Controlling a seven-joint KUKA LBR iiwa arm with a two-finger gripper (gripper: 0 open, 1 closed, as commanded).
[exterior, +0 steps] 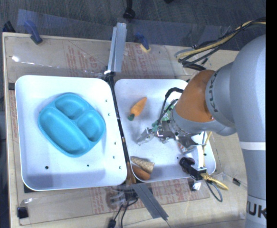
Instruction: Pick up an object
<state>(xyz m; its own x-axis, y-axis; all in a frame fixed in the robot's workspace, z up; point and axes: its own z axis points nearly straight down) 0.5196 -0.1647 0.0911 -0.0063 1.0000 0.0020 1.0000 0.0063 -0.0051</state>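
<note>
Gripper (145,136) hangs low in the right bin (128,91), finger state indiscernible. Recommend centring squarely over the carrot (138,107) before closing, clear of the wall.

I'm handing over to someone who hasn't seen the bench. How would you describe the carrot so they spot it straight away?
Look in the right-hand bin, upper left part, near the divider. The carrot lies there tilted, orange with a small green tip at its lower end. The bread roll by the bin's bottom edge is brown and stubbier.

Divided plate (71,123) in left bin (26,91); carrot (138,107) in right bin (128,90).
</note>
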